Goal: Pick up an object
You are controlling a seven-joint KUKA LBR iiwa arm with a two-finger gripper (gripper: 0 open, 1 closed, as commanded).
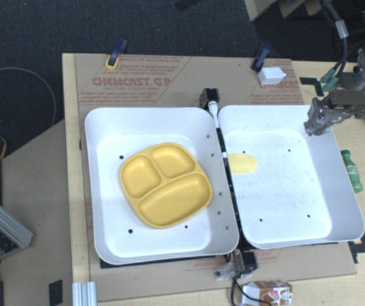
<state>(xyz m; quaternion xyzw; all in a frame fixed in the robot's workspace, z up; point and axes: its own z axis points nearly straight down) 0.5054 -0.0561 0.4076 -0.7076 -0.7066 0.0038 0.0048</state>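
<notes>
While the gripper (314, 125) hovers over the right bin's (297, 228) far corner, jaw state unclear, it should drop squarely onto the yellow piece (242, 164).

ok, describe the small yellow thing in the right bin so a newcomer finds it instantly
Start at the right bin of the two white ones. Along its left wall, beside the divider between the bins, lies a small flat pale yellow piece. Unlike the big yellow compartment plate in the left bin, it is tiny and plain.
</notes>
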